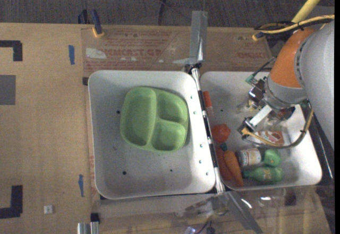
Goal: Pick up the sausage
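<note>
Starting at the left: bare brown bench (42, 121) with black corner marks and strips of blue tape.

Left bin (106, 169): shallow, white, holding one green divided plate (154, 119) with three compartments, lying flat a little far of the bin's middle.

Divider: the two bins meet along a metal bracket (198, 36) that rises at the far edge.

Right bin (303, 174), contents from left to right:
- thin sausage (208, 102), reddish-brown, lying against the left wall in the far half, pointing near to far, apart from everything else;
- red tomato-like piece (221, 132), near of the sausage;
- orange carrot (233, 167), by the near left corner, touching a second reddish piece on its left;
- small bottle with a pale label (249, 157), lying on its side;
- green bottle (264, 175), lying on its side along the near wall;
- flat printed packet (272, 137), partly under the arm's wrist.

Gripper (254, 121): low over the middle of the right bin, well to the right of the sausage, near the packet; whether it is spread or closed cannot be told.

Arm (289, 68): grey with an orange band, entering from the right.
</note>
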Controlling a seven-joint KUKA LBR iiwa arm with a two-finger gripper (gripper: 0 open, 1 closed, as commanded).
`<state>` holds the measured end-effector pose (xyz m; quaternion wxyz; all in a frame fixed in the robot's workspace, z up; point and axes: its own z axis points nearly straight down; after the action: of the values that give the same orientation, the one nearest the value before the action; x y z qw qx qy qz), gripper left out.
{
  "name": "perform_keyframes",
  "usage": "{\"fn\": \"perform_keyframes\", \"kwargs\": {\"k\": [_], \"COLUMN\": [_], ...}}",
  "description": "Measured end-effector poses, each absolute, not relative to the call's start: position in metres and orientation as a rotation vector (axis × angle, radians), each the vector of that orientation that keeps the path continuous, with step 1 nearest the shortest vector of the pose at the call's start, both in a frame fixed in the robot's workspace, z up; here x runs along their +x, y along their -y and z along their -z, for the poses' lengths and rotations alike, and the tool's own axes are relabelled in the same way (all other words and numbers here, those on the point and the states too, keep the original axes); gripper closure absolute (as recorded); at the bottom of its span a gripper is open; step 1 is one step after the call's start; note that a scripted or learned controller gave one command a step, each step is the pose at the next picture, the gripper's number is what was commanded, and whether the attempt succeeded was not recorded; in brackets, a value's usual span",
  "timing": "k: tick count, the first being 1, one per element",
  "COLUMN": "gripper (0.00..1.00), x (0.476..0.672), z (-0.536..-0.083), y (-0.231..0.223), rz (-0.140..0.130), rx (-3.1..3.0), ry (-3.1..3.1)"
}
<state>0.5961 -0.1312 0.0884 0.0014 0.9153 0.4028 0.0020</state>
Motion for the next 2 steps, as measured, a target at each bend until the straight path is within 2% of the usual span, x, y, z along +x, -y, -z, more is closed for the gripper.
{"fn": "perform_keyframes", "kwargs": {"k": [1,2], "gripper": [0.0,0.0], "x": [0.611,0.618], "z": [-0.088,-0.087], "y": [0.173,0.161], "rz": [-0.006,-0.004], "rx": [2.958,3.094], "ry": [-1.053,-0.527]}}
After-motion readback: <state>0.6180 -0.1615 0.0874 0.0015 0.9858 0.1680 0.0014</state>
